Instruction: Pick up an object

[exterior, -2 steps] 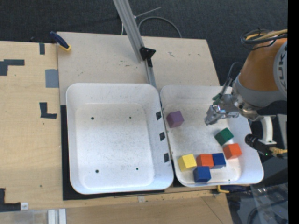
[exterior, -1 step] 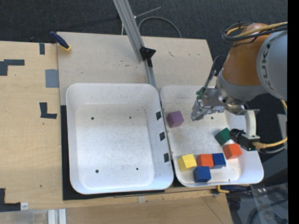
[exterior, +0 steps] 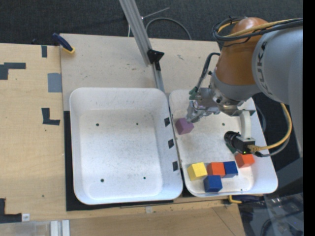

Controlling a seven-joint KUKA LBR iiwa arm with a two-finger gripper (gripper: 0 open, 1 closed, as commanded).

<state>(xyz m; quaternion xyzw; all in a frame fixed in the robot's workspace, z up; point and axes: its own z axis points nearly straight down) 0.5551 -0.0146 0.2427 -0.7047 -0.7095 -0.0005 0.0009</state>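
Purple block [exterior: 184,126]: small, matte, roughly cubic, so no clear long axis; sits rotated, one corner pointing toward the left bin [exterior: 118,146]. It's in the right bin [exterior: 261,178], near its left wall, upper half. Gripper [exterior: 196,113] is just above and right of the block, at its top edge; can't tell whether the fingers are spread or pinching it. Lower in the same bin: yellow cube [exterior: 198,170], orange cube [exterior: 216,169], two blue cubes [exterior: 213,183], clustered, flat-faced, plain.

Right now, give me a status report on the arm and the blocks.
Gripper low in right bin, at purple block. Grasp unconfirmed. Other blocks grouped near front edge, clear of it.
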